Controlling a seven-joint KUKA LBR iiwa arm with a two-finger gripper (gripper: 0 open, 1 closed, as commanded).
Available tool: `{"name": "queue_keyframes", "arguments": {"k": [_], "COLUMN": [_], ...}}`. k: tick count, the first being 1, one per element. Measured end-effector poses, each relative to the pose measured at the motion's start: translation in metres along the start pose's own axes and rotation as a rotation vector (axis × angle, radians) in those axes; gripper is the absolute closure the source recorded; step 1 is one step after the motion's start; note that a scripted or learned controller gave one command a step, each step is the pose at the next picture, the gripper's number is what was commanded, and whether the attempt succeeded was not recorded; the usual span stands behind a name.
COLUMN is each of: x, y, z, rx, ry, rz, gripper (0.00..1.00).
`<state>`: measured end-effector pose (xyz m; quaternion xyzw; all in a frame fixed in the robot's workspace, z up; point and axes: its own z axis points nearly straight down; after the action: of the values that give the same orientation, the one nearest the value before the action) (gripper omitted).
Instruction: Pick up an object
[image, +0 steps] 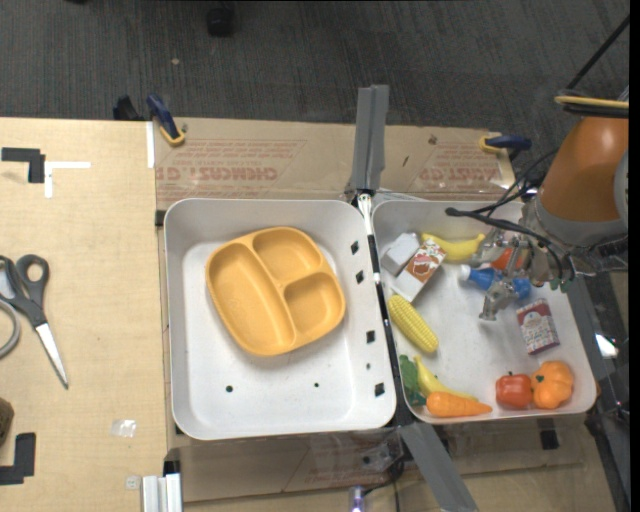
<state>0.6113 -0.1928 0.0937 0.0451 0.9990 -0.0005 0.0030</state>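
Two white bins sit side by side on the worktop (80, 300). Left bin (190, 390) carries a yellow divided plate (276, 288). Right bin (470, 350) carries the candidates: corn cob (412, 323) at 9 o'clock, banana (452, 246) and small carton (422, 268) at 11 o'clock, carrot (457, 404), tomato (514, 390) and orange pepper (552, 384) along 5 to 6 o'clock, red packet (538, 327) at 3 o'clock. Gripper (497, 292) hangs over the bin's 1 o'clock area; whether its fingers are open cannot be told, and nothing is seen held. Recommendation: descend vertically on an isolated item such as the packet, straddle its narrow width, close fully before lifting.
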Motion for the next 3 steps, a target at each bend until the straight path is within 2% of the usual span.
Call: {"name": "queue_keyframes", "arguments": {"k": [1,2,3], "x": [-0.002,-0.002,-0.005], "y": [0.001,0.001,-0.023], "z": [-0.011,-0.011,-0.001], "rx": [0.002,0.002,0.001], "ry": [-0.006,-0.005,-0.001], "rz": [-0.003,-0.003,-0.050], "gripper": [1.00,0.00,0.00]}}
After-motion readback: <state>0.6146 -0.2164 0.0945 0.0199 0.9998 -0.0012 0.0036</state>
